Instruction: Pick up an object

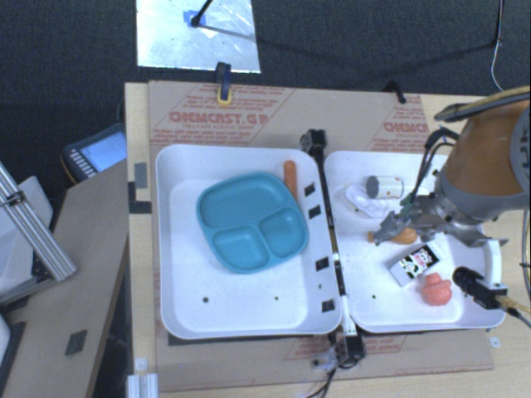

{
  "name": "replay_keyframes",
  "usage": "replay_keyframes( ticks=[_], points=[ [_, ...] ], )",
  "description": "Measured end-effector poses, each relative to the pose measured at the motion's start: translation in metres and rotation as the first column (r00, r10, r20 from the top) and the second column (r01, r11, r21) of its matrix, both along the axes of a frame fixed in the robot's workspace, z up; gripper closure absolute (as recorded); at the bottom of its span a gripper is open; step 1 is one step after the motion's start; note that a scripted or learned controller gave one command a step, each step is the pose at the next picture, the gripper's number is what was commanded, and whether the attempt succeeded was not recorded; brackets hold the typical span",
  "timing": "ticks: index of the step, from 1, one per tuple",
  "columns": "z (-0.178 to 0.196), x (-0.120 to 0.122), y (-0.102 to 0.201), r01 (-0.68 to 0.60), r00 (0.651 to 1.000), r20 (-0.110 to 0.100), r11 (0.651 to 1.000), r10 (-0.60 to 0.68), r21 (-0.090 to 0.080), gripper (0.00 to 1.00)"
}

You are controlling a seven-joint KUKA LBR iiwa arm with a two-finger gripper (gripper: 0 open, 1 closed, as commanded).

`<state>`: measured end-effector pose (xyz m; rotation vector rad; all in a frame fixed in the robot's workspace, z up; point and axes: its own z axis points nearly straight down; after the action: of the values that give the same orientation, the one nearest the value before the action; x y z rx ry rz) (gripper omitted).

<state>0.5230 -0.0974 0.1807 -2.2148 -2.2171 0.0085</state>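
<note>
My gripper (pixel 388 228) hangs low over the middle of the right bin (pixel 357 305), reaching in from the right. Right beside its tip, touching or partly under it, lies a small orange object (pixel 406 237). A black-and-white box (pixel 415 264) lies just in front of that, and a pink-red toy (pixel 436 289) sits near the bin's front right. A white and grey object (pixel 371 192) rests toward the back of the bin. Nothing can be seen held in the gripper.
The left bin (pixel 191 305) holds a teal divided plate (pixel 251 220) and an orange carrot-like stick (pixel 289 177) at its back right corner. A black-clipped divider (pixel 325 222) separates the bins. Cardboard lies under both.
</note>
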Motion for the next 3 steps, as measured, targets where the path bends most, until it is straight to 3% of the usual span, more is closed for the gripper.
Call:
replay_keyframes(
  ticks=[1,2,3],
  points=[
    [0.005,0.003,0.000,-0.002,1.000,0.011,1.000,0.002,-0.002,0.00],
    [-0.058,0.002,0.000,0.000,1.000,0.005,1.000,0.000,0.000,0.00],
    [-0.098,0.003,0.000,0.000,1.000,0.007,1.000,0.000,-0.001,0.00]
  ],
)
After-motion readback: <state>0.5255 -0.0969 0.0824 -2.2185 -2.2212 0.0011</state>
